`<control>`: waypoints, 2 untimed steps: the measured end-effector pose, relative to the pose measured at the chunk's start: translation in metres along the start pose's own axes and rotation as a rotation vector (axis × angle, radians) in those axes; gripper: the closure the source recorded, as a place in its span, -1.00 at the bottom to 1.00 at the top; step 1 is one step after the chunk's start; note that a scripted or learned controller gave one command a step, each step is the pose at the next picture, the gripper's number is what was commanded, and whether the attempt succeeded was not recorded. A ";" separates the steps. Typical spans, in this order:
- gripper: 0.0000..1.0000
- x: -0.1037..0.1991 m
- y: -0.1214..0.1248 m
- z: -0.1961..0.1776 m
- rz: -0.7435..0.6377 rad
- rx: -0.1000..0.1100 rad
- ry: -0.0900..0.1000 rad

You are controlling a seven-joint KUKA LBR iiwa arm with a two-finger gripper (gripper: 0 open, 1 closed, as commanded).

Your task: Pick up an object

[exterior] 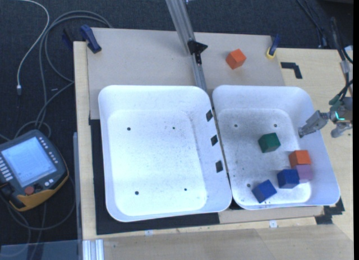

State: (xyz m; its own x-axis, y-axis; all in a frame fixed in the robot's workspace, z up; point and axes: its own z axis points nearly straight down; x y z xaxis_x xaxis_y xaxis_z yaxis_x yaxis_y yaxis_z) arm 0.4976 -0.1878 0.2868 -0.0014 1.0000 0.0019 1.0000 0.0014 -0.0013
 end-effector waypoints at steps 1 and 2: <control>-1.00 0.053 0.029 0.163 -0.001 0.008 0.003; -1.00 0.078 0.048 0.189 -0.002 0.004 0.002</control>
State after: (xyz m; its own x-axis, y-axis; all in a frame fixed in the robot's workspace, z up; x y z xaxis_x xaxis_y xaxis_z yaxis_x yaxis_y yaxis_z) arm 0.5450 -0.1089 0.0977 -0.0034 1.0000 0.0038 1.0000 0.0034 -0.0055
